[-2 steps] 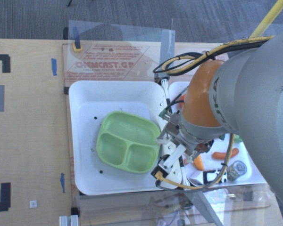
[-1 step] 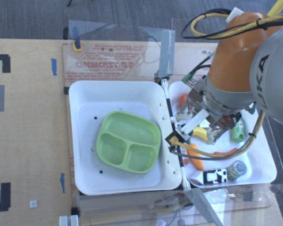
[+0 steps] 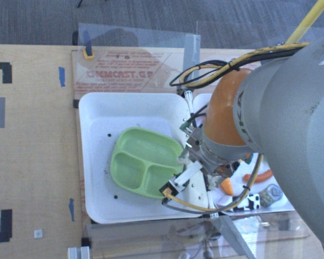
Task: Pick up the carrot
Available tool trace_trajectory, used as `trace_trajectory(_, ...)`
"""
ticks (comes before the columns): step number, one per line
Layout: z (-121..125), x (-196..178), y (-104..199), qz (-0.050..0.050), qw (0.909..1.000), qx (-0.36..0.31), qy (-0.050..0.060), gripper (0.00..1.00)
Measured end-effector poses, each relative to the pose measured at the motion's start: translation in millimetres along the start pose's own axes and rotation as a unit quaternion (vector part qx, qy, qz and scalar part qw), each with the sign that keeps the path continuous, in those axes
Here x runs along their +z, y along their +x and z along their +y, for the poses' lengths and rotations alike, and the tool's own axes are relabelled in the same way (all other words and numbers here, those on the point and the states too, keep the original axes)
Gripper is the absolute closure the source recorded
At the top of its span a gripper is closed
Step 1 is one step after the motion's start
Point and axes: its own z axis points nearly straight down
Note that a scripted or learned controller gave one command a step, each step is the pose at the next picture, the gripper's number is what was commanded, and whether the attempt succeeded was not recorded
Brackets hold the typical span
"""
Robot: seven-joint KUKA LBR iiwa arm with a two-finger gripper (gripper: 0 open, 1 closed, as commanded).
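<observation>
Over the divide between the two white bins, the end effector [image 3: 208, 171] is hanging low, and whether it is gripping anything cannot be told. Just beside it the carrot [image 3: 226, 186] is lying in the right bin [image 3: 201, 100]. Crowding items risk spoiling the grasp.

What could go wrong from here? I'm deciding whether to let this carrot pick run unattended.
1. The carrot lies crowded among other small items, including a long orange piece and a grey object, so the claw may take the wrong thing.
2. The arm covers most of the right bin, hiding the grasp.
3. The cables looping at the wrist could snag near the green tray.
</observation>
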Motion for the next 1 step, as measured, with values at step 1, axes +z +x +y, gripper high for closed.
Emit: trace_trajectory(1,-6.0,26.5,13.6,0.011,0.9999,-0.01,-0.004,0.0)
